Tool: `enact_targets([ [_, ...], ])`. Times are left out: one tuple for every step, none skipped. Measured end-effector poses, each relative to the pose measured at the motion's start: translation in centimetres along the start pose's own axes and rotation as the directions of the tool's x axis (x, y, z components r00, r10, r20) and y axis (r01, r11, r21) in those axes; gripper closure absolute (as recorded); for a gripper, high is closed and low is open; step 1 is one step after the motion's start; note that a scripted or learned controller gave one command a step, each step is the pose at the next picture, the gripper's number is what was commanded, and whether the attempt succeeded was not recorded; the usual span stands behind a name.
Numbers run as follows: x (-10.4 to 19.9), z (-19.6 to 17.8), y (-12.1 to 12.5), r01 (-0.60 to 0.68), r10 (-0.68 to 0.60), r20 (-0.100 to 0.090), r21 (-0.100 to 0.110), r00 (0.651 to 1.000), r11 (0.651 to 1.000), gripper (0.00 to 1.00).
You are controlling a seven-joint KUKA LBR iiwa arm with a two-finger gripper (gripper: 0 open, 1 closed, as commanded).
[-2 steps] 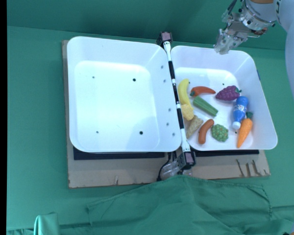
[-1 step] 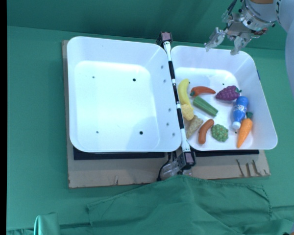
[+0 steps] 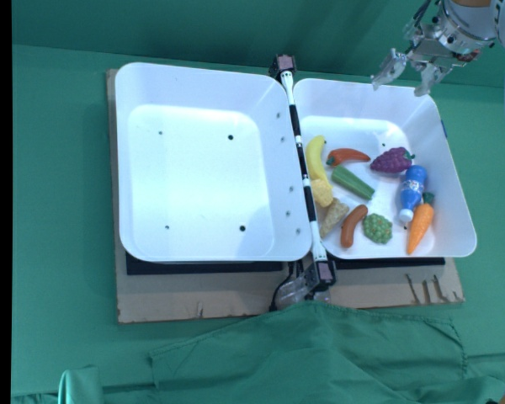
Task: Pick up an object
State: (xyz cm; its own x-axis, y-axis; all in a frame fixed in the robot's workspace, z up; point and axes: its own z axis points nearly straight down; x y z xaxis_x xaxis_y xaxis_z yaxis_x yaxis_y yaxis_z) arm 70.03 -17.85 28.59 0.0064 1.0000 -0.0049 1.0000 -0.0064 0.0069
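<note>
Foreground cloth: a rumpled green cloth (image 3: 320, 356) lies along the bottom edge, nearest the camera, overlapping the brown cardboard sheet (image 3: 194, 301) under the bins.
Left bin: the left white bin (image 3: 139, 91) sits on the cardboard, its floor marked by a few small dark dots.
Divider: a black-and-white bar (image 3: 299, 162) runs between the two bins, with a dark clamp at each end.
Right bin: the right white bin (image 3: 450, 175) carries a cluster of toy foods.
Contents, left side: a yellow banana (image 3: 316, 156), a red chili pepper (image 3: 348, 155), a green cucumber piece (image 3: 353, 183), a corn piece (image 3: 322, 193), a tan wedge (image 3: 333, 217).
Contents, right side: purple grapes (image 3: 390, 160), a blue-and-white bottle (image 3: 411, 194), an orange carrot (image 3: 419, 227), a brown sausage (image 3: 352, 225), a green broccoli head (image 3: 377, 228).
Gripper: the gripper (image 3: 406, 76) hangs over the far rim of the right bin, above and well apart from the foods, its fingers spread and holding nothing.
Arm: the grey arm (image 3: 475, 11) with its orange band enters from the upper right.
</note>
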Motion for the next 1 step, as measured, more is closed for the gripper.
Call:
enact_targets([
  [1.71,9.82,-0.24,0.004,-0.004,-0.004,0.016,1.000,1.000,0.00],
])
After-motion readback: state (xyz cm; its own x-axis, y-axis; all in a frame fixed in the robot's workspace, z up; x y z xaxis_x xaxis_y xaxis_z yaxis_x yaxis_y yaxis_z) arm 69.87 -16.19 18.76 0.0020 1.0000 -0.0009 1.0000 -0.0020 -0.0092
